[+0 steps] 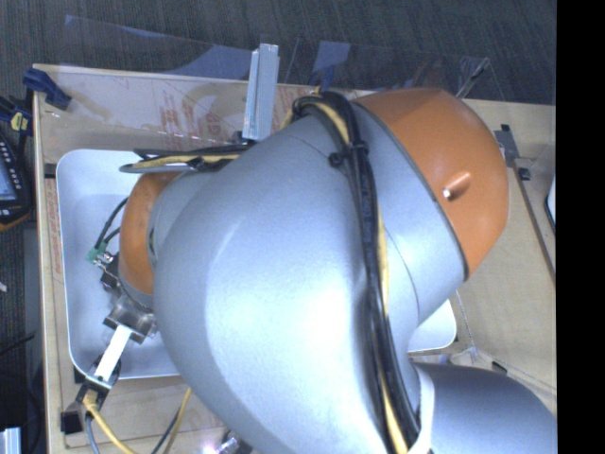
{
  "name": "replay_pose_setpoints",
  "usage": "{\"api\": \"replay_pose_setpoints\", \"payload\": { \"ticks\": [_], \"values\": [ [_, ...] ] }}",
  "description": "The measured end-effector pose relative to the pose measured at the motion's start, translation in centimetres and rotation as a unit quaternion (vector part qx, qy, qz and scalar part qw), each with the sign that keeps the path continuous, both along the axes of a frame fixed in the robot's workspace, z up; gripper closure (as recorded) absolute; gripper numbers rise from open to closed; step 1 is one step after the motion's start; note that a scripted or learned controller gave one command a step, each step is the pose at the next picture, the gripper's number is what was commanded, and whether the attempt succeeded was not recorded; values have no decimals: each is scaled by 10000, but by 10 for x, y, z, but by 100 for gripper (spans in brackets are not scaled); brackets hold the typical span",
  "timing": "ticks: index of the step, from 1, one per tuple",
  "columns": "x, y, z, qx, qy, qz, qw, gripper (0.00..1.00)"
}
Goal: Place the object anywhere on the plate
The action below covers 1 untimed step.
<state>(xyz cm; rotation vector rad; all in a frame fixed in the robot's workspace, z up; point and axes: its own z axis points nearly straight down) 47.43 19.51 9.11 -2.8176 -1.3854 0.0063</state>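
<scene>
My grey arm (312,291) reaches in from the right and covers most of the bench. Its big orange joint (444,178) sits at the upper right. The wrist's orange band (137,235) hangs over the left white bin (76,253). Below the band, the metal body of the gripper (128,318) is low over the bin's near-left part, mostly hidden by the arm.
The left bin's white floor shows along its left side and its near rim (123,375). A wooden bench edge (47,216) borders it on the left. A clear panel with a grey upright post (261,93) stands behind the bin.
</scene>
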Motion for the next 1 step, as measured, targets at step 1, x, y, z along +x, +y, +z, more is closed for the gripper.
{"api": "replay_pose_setpoints", "payload": {
  "ticks": [1],
  "values": [
    [1,-5,146,7,-6,-806,9967,100]
  ]
}}
